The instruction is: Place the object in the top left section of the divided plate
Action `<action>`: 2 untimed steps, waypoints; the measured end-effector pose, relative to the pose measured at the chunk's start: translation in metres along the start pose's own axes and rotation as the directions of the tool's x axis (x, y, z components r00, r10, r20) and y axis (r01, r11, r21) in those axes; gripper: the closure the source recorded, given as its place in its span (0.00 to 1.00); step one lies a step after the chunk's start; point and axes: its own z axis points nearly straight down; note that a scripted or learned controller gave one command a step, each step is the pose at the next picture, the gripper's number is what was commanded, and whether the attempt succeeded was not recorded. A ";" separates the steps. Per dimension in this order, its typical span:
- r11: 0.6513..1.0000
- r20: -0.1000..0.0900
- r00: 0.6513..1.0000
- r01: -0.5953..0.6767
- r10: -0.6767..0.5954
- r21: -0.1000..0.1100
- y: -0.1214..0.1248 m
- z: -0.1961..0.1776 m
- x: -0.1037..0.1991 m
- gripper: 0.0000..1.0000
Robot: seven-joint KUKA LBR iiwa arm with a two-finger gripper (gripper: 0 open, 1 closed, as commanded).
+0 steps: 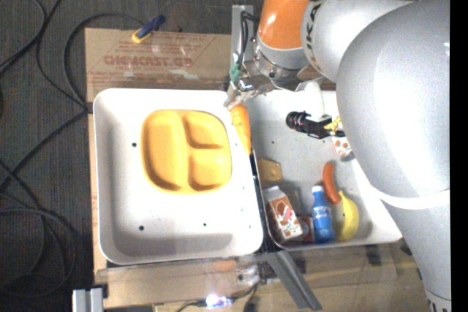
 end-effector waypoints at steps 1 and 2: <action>1.000 0.001 1.000 0.000 0.000 -0.001 0.000 0.000 0.000 0.00; 0.997 0.000 0.997 -0.072 0.072 -0.002 -0.004 -0.057 -0.040 0.00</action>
